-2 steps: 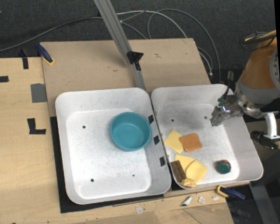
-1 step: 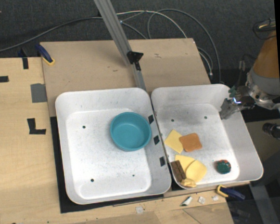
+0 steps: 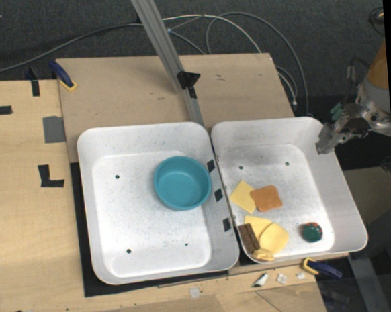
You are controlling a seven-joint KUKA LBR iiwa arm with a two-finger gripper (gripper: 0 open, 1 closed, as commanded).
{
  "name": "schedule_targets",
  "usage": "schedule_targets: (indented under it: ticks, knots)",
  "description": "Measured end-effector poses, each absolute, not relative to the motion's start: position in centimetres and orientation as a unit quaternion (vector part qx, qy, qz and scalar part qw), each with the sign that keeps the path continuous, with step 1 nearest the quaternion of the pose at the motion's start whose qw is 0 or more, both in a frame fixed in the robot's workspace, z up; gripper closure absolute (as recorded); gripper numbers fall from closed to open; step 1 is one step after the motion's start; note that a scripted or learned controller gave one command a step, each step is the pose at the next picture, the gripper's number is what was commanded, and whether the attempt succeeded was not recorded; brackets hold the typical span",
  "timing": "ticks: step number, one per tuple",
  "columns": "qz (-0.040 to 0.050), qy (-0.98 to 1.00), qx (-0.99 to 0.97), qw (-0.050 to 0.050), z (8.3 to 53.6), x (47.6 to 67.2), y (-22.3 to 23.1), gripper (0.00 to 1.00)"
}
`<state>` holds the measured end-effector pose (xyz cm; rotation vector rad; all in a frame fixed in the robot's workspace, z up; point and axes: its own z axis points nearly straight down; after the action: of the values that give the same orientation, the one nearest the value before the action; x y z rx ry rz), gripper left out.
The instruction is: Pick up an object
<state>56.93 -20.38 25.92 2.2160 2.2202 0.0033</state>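
Over right bin's edge, gripper

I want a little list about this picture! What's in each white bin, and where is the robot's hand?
left bin: one blue bowl, upright
right bin: yellow pieces, an orange-brown square, a dark brown block, a small dark green ball
where they sit: toward the near side of the right bin
gripper: over the right bin's far right rim, holding nothing that can be seen
bench: light wood, black tape marks
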Motion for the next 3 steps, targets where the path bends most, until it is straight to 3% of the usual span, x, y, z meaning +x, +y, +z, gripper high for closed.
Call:
schedule_targets:
  ticks: [3]
  knots:
    - [-0.0001,0.71,0.704,-0.002,25.0,56.1,-3.3,1.0]
